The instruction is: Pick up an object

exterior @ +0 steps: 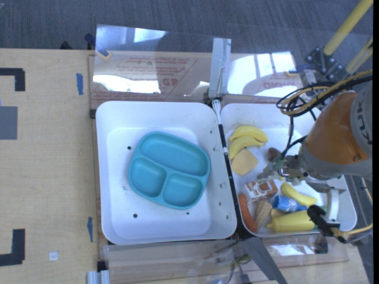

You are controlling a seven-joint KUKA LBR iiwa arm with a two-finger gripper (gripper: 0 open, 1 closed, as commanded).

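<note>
The right bin (284,112) holds several toy foods. A yellow banana (247,136) lies at its far left, with a pale yellow wedge (244,161) just below it. Toward the front are a red-and-white packet (260,188), an orange carrot (247,213), a tan cone-shaped piece (262,210), a small blue item (285,204), a short yellow piece (299,194) and a yellow bottle (293,222). My gripper (277,169) hangs low over the middle of this bin, right of the wedge and just above the packet. The orange-banded arm (337,138) hides the bin's right part.
The left bin (112,158) holds a blue divided plate (170,169). A raised divider (220,141) separates the two bins. Clear panels (154,64) stand behind them. Black and yellow cables (305,96) loop above the arm. Bare wooden bench (41,176) lies to the left.
</note>
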